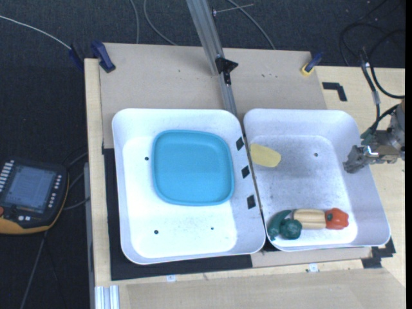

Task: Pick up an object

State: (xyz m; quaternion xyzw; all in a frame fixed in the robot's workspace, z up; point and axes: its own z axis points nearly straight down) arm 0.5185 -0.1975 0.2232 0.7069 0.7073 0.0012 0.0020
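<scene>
In the right bin (322, 124), a pale yellow piece (264, 155) lies near the left wall. Along the front wall lie a dark green object (285, 227), a tan roll-shaped piece (309, 218) and a red object (337, 219), all touching in a row. My gripper (358, 159) hangs at the bin's right rim, well right of the yellow piece and above the row. Nothing shows between its fingers.
The left bin (129, 172) holds a blue square plate (192, 167). A metal pole (206, 28) slants down to the gap between the bins. A handheld pendant (29, 195) lies off the bench at the left. Cables trail on the dark floor behind.
</scene>
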